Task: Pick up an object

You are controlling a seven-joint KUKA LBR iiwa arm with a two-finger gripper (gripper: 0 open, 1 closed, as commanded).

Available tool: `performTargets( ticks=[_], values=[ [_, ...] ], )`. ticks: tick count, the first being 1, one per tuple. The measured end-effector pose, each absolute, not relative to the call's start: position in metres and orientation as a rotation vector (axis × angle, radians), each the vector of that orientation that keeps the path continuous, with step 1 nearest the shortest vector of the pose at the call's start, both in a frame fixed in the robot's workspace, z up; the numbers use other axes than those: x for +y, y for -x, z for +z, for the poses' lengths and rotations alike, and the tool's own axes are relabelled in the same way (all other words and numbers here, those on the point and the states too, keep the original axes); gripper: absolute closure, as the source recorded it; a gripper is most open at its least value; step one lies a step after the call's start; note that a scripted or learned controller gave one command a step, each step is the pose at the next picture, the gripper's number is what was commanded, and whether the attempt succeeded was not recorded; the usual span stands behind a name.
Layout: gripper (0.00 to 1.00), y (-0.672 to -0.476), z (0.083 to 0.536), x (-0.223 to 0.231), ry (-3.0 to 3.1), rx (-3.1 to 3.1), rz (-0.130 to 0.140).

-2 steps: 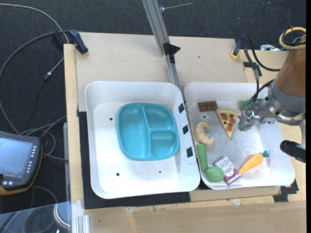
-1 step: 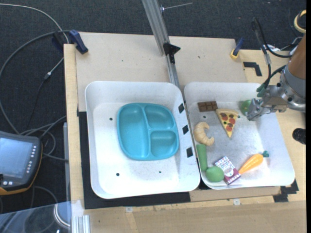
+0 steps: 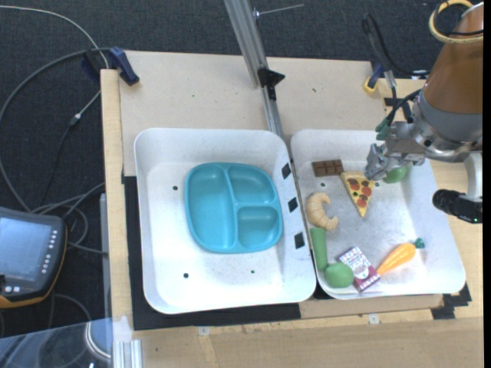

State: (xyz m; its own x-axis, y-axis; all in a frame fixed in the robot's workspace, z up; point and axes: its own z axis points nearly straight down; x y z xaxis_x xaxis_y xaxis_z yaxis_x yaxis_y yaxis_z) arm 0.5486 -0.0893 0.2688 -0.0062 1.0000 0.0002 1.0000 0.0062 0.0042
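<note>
My gripper [image 3: 379, 169] hangs over the back of the right bin [image 3: 449, 263], just right of a brown chocolate bar [image 3: 327, 167] and above the top edge of a pizza slice [image 3: 358, 192]. A green round thing [image 3: 397, 174] lies right beside the gripper. Further forward lie a croissant [image 3: 322, 210], a green cucumber-like piece [image 3: 324, 257], a small purple and white packet [image 3: 359, 267] and an orange carrot [image 3: 398, 257].
The left bin [image 3: 153, 228] holds a teal divided plate [image 3: 233, 206]. A metal pole [image 3: 247, 33] slants across the bench to the divide between the bins. Blue clamps sit at the bench's back corners.
</note>
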Motion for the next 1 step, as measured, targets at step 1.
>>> performTargets(
  ticks=[1],
  values=[
    [1.0, -0.5713, 0.2723, -0.0334, -2.212, 2.229, 0.006]
  ],
)
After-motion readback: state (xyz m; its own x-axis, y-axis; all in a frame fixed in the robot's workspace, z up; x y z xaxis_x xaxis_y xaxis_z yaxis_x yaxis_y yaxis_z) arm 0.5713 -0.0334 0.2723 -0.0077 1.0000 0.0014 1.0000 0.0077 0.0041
